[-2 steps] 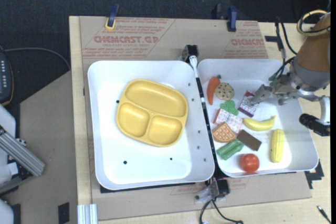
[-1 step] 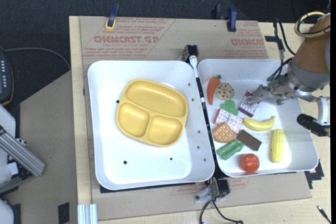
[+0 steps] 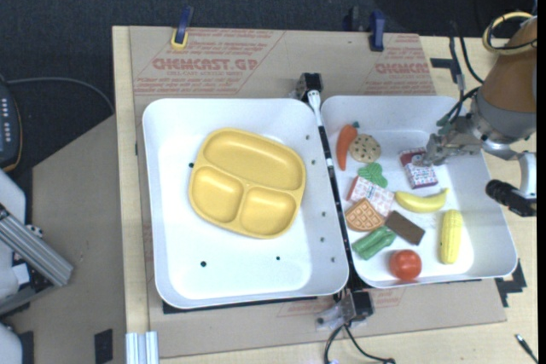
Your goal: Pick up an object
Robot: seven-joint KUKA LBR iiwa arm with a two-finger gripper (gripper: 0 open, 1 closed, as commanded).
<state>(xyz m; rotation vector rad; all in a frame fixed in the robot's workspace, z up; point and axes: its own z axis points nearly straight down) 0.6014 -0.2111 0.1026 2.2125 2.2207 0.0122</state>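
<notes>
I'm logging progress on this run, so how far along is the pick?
Done: the arm has reached into the right bin and the gripper sits low, right at the small red-and-white packet. In hand: nothing visibly lifted; the packet lies on the bin floor. Left: grasp and raise it. The banana, corn and tomato lie untouched.

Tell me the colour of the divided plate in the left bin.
Yellow: the divided plate shows plainly in the camera view.

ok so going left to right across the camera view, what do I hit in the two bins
yellow divided plate → carrot → cookie → tomato → banana → corn cob
</notes>
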